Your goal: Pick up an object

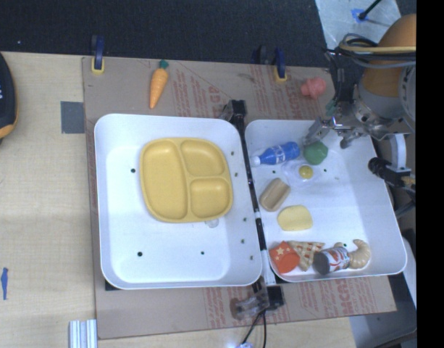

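1. We read the small round green plastic ball (316, 152), at the back of the right white bin (374, 216), as the target: light, rigid, smooth, likely to roll. Pinch across its middle.
2. The metal two-finger gripper (324, 130) sits just above it; we cannot tell whether it is released or clenched.
3. The arm's wrist clutters and partly cuts off that area.

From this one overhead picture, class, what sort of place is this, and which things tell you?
Probably a robot grasping test bench: two white bins side by side, toy food such as a carrot and blue bottle, and a robot arm reaching in.
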Available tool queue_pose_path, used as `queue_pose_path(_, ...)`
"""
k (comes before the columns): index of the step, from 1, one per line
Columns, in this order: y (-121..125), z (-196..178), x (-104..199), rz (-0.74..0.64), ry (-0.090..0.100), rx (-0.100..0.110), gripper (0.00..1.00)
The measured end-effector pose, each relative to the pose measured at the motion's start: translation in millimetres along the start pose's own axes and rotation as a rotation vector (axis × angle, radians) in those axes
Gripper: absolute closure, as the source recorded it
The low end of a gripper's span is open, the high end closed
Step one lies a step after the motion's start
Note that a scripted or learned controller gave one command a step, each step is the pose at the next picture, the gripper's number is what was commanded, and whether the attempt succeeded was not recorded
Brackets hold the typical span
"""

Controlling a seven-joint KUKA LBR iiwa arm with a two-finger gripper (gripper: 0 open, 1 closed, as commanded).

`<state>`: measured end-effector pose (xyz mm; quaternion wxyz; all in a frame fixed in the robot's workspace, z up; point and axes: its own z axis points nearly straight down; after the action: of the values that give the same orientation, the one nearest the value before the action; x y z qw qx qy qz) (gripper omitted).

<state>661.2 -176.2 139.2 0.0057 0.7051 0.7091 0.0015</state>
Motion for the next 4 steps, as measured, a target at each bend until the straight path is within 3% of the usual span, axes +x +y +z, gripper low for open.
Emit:
queue_pose_path(1, -38, 49, 16, 0.003, 0.007, 0.019, 0.0)
queue_pose_path(2, -16, 46, -38, 0.004, 0.003, 0.009, 0.0)
queue_pose_path(3, -27, 47, -24, 0.001, 0.006, 0.015, 0.0)
queue_pose_path(4, -4, 46, -6, 0.0, 0.005, 0.01, 0.0)
